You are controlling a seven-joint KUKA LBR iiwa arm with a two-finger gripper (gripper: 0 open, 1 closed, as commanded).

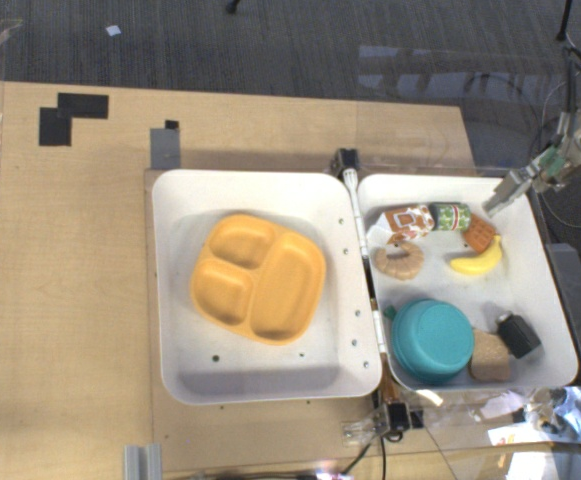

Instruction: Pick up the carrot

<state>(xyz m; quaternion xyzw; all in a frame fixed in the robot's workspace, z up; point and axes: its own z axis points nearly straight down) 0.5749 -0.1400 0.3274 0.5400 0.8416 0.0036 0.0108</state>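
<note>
The wooden bench (70, 318) is carrying two white bins side by side. The left bin (170, 268) is holding a yellow divided plate (258, 278) lying flat near its middle. The right bin (540, 298) is holding the smaller items. A teal bowl (432, 340) is sitting at its near left corner, with a tan block (489, 358) touching the bowl's right side. A bottle (430, 218) is lying on its side along the far wall, and a doughnut (398, 260) and a banana (477, 259) are resting just in front of it. A black object (518, 335) is lying near the tan block. A small orange-brown piece (479, 234) is lying between the bottle's right end and the banana; whether it is the carrot cannot be told. The gripper (492, 204) is hovering over the bin's far right corner, just beside that piece, and whether it is wide or narrow cannot be told.
</note>
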